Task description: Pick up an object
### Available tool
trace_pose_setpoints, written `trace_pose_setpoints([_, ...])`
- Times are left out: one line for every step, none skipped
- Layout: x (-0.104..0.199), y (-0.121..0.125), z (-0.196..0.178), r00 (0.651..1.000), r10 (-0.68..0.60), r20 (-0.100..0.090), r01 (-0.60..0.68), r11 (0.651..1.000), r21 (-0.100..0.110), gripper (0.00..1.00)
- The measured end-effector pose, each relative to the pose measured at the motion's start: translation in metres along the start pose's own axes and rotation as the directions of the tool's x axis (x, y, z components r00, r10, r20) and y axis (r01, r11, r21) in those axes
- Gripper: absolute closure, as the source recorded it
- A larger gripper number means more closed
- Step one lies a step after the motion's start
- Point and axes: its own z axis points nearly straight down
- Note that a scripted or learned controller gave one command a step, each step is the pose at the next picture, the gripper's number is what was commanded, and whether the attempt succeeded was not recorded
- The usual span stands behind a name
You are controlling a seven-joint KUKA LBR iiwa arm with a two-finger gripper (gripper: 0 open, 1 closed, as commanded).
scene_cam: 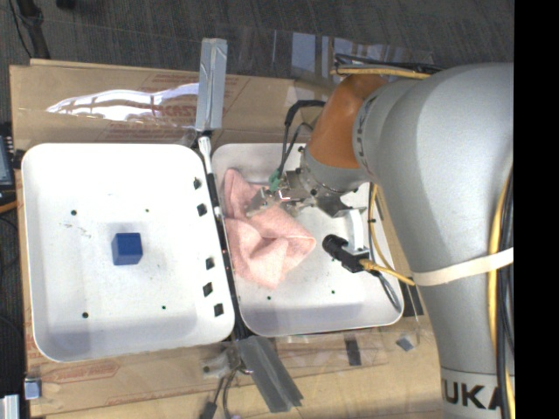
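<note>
Dark carpet runs along the top of my view, and below it sits a bench lined with flattened cardboard (113,103), shiny tape glinting across its upper left. Starting at the left, I see the left bin (52,321), a shallow white tray with a few small dark specks on its floor and a single blue cube (127,248) resting a little left of its middle, well apart from every wall. Nothing is near that cube. A row of black clips (210,260) marks the seam where the two trays meet.

Moving right, the right bin (306,317) holds a crumpled pink cloth (266,238), bunched against the bin's left wall and spreading toward the middle. It lies on the floor of the bin, with no part I can see raised clear.

Right of that, the gripper (272,190) sits low over the upper edge of the cloth, at or very near the fabric. From this slant I cannot tell its state, nor whether it has any cloth in it. Behind it comes the orange band (336,133), then the big grey arm (445,173) filling the right side, with a black connector (342,251) and yellow cable below the wrist.

My judgement: the approach to the cloth looks done, but a secure grasp and the lift are both left to do.
</note>
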Motion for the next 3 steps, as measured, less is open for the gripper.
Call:
trace_pose_setpoints([0.022, -0.097, 0.0, 1.0, -0.016, 0.0, 0.016, 1.0, 0.001, 0.0])
trace_pose_setpoints([0.022, -0.097, -0.009, 1.0, -0.021, -0.001, 0.021, 1.0, 0.002, 1.0])
trace_pose_setpoints([0.048, -0.028, -0.1, 0.996, 0.095, 0.0, -0.095, 0.996, 0.001, 1.0])
